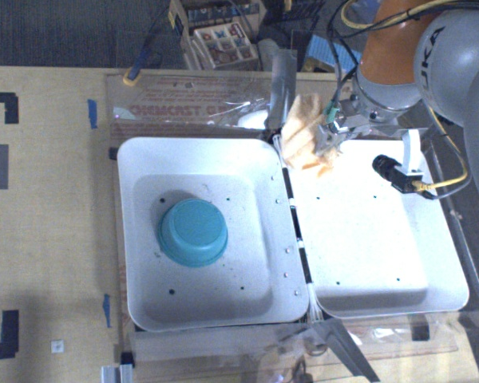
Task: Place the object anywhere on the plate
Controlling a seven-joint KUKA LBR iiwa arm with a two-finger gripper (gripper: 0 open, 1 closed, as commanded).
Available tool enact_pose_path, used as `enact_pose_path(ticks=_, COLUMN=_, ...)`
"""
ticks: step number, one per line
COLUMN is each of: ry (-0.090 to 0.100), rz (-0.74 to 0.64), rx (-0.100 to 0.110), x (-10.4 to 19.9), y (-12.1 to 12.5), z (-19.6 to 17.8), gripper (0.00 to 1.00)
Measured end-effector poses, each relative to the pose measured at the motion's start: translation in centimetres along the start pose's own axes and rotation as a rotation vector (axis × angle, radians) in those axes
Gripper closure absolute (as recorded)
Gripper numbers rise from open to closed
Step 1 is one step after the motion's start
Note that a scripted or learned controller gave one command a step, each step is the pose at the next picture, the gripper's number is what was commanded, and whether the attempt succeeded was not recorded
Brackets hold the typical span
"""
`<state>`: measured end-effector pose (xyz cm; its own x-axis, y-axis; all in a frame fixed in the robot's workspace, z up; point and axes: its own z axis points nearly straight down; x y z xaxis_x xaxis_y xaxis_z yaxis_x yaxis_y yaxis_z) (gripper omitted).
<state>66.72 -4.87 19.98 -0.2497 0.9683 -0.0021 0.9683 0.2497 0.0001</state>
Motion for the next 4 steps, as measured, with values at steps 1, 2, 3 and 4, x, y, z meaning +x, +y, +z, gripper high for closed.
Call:
enact_pose_path(ticks=1, ry=-0.001, rz=-0.003, rx=-0.004, x=0.0, y=0.1, z=-2.6, gripper=1.0)
enact_pose_path(ticks=2, ry=0.002, rz=-0.403, rx=0.0, x=4.7, y=-3.4, z=-2.4, gripper=1.0)
enact_pose_path(ticks=3, ry=0.002, rz=-0.802, rx=-0.002, x=8.6, y=-6.6, z=-1.7, gripper=1.0)
enact_pose_path(ticks=4, ry=0.003, rz=-1.2, rx=-0.003, x=12.5, y=-8.8, z=-1.2, gripper=1.0)
